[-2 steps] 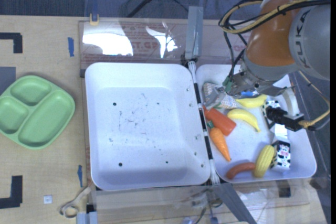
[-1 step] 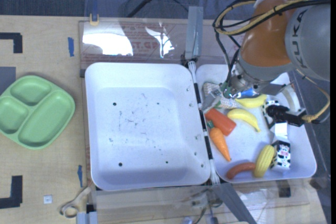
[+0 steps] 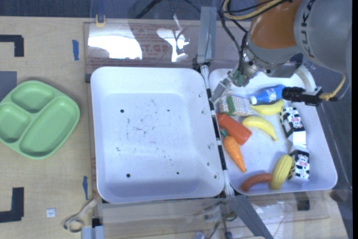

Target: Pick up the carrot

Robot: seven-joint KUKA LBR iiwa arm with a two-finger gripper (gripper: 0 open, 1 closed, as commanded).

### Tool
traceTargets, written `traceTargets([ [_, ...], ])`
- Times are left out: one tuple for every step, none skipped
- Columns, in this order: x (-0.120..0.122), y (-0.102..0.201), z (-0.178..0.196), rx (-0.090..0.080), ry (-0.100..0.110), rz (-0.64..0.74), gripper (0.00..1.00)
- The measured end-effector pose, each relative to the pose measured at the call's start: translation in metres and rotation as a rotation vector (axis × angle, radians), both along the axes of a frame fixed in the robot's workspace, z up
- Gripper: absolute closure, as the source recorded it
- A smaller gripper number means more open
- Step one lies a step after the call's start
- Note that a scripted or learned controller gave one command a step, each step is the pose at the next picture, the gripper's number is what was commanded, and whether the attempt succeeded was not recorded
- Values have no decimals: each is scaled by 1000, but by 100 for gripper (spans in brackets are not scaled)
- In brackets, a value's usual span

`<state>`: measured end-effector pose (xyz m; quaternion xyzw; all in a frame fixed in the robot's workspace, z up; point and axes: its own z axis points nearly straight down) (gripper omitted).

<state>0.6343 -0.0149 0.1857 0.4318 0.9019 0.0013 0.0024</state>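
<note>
We found the carrot (image 3: 235,153) lying untouched at the left edge of the right bin (image 3: 324,173), a red pepper (image 3: 234,127) touching it at twelve o'clock. Farther back, at twelve o'clock again, the gripper (image 3: 226,87) hung above the bin's far corner; we could not tell whether its fingers were parted. We judged the whole pick remained.

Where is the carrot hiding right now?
The carrot lies in the right bin, close to its left wall, just below the red pepper and left of the yellow banana.
</note>
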Motion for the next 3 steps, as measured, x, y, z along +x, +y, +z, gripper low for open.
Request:
traceTargets([
  [26,15,1,-1,-2,203,0],
  [24,32,1,-1,0,445,0],
  [26,32,13,0,-9,444,100],
])
